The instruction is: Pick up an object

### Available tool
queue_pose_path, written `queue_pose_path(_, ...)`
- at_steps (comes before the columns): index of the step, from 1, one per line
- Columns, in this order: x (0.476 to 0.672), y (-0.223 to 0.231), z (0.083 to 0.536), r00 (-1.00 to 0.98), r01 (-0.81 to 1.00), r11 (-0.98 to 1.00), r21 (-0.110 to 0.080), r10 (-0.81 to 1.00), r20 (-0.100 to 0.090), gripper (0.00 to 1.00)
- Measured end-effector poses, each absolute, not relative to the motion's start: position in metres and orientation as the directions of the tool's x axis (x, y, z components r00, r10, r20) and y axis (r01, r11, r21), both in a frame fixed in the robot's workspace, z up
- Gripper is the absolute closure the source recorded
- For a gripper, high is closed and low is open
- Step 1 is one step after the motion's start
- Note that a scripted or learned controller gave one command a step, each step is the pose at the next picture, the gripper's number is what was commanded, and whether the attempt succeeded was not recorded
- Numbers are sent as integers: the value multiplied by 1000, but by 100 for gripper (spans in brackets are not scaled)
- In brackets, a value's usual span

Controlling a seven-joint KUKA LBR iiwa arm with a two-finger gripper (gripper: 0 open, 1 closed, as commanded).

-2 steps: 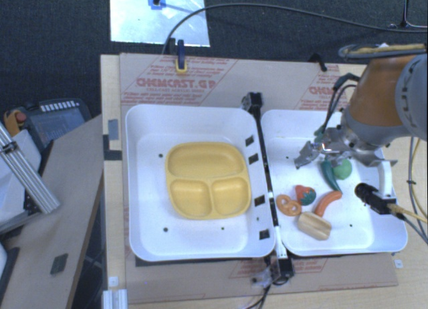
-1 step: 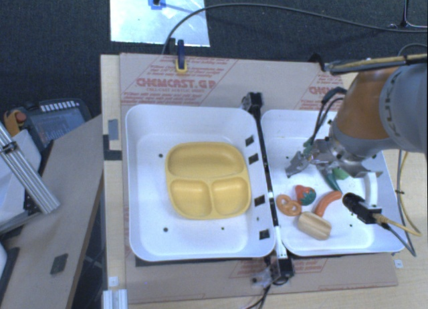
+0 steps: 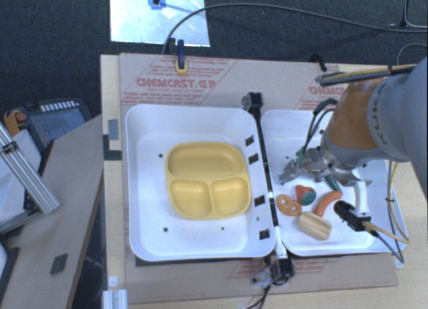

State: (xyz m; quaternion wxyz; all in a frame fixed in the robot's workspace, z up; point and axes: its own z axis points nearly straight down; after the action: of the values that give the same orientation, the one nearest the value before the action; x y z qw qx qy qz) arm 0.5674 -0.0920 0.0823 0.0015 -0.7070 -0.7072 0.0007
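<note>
Grey arm [image 3: 374, 124] in from right; gripper [image 3: 304, 166] low, pointing left

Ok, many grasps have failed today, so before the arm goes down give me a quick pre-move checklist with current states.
1. Targets in right bin: pretzel, sausage, bread roll, red-green piece – ok.
2. Targets apart from each other: crowded – not ok.
3. Gripper over the targets: just above them – ok.
4. Finger opening: cannot tell.
5. Yellow divided tray in left bin, away from the arm – ok.
</note>
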Motion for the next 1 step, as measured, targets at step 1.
queue_pose_path(1, 569, -93, 95, 0, 1000, 0, 2, 1000, 0, 100)
